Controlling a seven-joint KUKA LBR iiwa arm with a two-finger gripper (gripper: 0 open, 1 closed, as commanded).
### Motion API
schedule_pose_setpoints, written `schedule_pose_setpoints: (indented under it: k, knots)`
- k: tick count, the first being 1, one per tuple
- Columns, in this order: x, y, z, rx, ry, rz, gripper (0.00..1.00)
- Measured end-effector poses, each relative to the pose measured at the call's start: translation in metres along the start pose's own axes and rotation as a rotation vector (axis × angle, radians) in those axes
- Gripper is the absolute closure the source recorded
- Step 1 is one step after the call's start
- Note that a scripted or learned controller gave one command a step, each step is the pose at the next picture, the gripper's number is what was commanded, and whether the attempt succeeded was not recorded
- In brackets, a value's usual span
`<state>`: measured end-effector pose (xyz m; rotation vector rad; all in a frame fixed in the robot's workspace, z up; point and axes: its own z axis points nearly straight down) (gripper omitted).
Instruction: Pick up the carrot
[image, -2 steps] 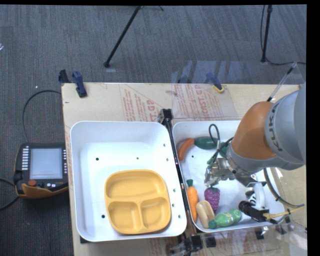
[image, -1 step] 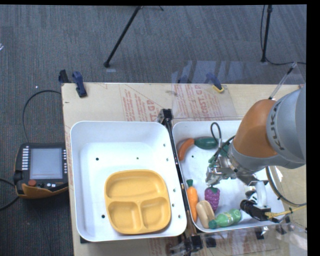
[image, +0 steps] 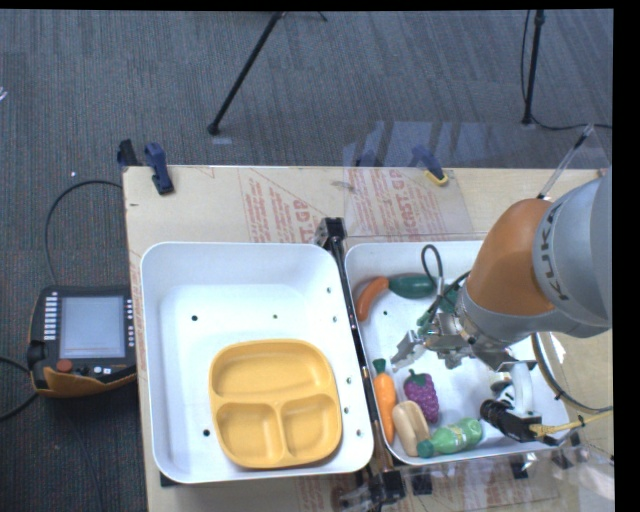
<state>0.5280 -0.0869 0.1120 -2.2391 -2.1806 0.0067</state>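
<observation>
The carrot (image: 385, 402), orange with a green top, lies lengthwise against the left wall of the right bin (image: 455, 258), near its front. My gripper (image: 416, 340) hovers over the middle of that bin, just up and right of the carrot's green end. Its fingers stand apart with nothing between them, so it is open. The grey and orange arm (image: 530, 275) hides the right part of the bin.
A purple bunch of grapes (image: 423, 393), a hot dog bun (image: 408, 426) and a green vegetable (image: 455, 437) crowd the carrot's right side. An orange sausage (image: 370, 295) and a dark green item (image: 411, 286) lie at the back. The left bin (image: 180, 290) holds a yellow divided plate (image: 277, 402).
</observation>
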Motion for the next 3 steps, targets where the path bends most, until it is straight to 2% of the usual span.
schedule_pose_setpoints:
  k: [1, 2, 3]
  knots:
    - [0.001, -0.021, 0.024, -0.020, -0.015, 0.003, 0.00]
    - [0.003, -0.023, 0.017, -0.010, -0.006, 0.010, 1.00]
    - [-0.001, -0.053, 0.026, -0.010, -0.004, 0.369, 1.00]
